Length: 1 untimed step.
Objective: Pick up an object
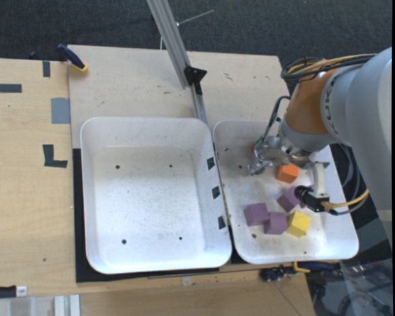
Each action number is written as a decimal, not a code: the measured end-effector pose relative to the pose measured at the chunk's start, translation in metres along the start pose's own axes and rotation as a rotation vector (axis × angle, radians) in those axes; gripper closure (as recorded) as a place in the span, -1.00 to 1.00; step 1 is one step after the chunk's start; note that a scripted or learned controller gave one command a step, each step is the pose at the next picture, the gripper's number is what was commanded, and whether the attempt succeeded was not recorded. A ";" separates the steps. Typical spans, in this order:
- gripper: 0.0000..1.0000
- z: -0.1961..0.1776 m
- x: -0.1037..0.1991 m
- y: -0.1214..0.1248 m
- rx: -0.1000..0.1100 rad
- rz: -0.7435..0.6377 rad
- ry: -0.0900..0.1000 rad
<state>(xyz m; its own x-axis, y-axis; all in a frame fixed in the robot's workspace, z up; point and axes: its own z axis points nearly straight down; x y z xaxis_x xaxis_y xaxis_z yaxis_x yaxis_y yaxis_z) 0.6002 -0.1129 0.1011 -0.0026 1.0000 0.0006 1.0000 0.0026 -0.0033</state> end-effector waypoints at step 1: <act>1.00 -0.051 0.008 0.008 -0.007 0.000 0.000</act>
<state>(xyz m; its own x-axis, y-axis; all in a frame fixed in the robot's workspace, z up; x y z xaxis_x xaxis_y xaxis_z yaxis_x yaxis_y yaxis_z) 0.6079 -0.1044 0.1518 -0.0023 1.0000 0.0002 1.0000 0.0023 0.0032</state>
